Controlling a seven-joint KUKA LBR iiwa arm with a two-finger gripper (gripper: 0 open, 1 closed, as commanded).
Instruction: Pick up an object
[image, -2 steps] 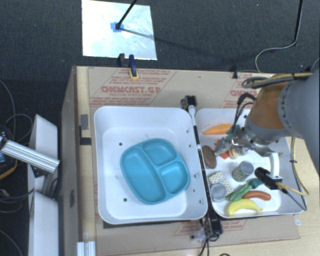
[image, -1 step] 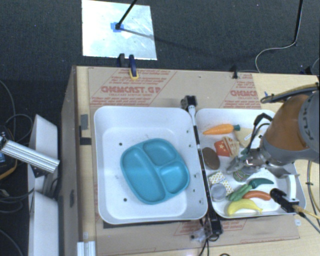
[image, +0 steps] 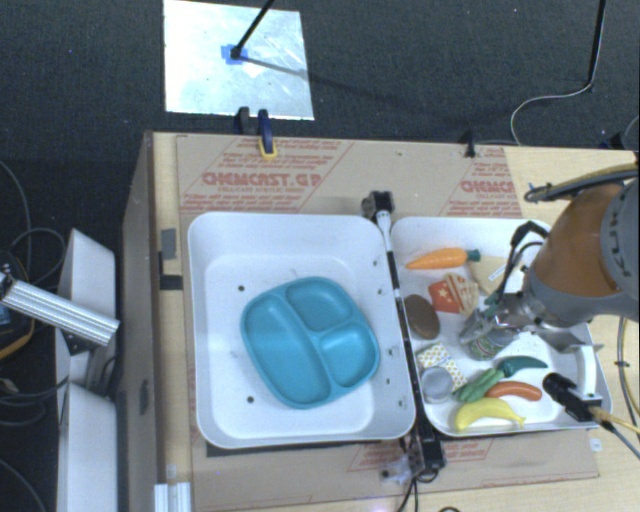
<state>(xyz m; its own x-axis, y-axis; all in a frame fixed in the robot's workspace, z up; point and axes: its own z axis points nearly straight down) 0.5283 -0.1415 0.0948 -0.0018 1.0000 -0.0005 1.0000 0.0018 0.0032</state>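
Dark carpet floor (image: 80, 80), shiny foil sheet (image: 238, 60), cardboard-topped bench (image: 300, 170), loose cables (image: 555, 95)

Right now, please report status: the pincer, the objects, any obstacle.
Pincer low in right bin, among the toys. Nothing seen held. Carrot, banana lie close. Blue tray in left bin.

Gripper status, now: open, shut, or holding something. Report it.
Gripper: cannot be told. It is down in the right white bin among the toy food, above the green pepper, with its tips obscured in this view.

Two white bins (image: 215, 330), one blue divided plate (image: 310, 342), one carrot (image: 437, 260), one banana (image: 487, 416).
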